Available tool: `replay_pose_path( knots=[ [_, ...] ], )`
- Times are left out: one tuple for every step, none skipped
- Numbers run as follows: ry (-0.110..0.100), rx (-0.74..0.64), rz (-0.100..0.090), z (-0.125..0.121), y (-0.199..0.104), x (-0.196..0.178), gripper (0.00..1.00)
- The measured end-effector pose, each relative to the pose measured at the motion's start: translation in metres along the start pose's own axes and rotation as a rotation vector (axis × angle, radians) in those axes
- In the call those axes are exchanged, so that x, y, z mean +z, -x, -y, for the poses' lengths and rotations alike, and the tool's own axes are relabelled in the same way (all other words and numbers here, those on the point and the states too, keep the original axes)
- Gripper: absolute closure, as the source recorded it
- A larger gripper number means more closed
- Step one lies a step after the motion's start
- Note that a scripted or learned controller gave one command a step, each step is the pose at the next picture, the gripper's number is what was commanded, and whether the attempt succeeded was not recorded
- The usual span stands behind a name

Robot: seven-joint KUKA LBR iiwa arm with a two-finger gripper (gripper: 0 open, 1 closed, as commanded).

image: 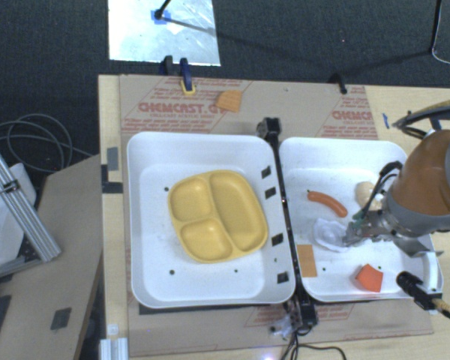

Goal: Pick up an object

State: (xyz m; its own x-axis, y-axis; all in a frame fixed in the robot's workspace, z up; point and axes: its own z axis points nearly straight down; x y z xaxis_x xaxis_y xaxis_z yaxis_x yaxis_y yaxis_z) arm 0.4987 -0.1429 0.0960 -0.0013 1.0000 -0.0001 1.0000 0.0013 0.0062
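Dark carpet rings the bench (232, 96) on my feed, and the two white bins sit side by side on its cardboard top. Left bin (146, 201) holds the yellow divided tray (217, 216), dead centre. Right bin (337, 152) is where I'm working: orange sausage (326, 202) near the middle, a pale rounded object (364, 193) at two o'clock, an orange block (370, 277) at five o'clock, a tan card (307, 260) at seven o'clock. My gripper (352, 235) is low over a clear crumpled thing (328, 235) just below centre, likely my target. Whether it's spread or clamped, I can't tell from here. To do this well, I'd want to come straight down, centre on the crumple, clear of the sausage. Arm reaches in from three o'clock, wrist tilted toward the bin's middle.
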Motion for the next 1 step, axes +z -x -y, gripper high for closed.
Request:
replay_pose_path(
  knots=[
    [0.0,0.0,0.0,0.0,-0.0001,-0.0001,0.0]
  ],
)
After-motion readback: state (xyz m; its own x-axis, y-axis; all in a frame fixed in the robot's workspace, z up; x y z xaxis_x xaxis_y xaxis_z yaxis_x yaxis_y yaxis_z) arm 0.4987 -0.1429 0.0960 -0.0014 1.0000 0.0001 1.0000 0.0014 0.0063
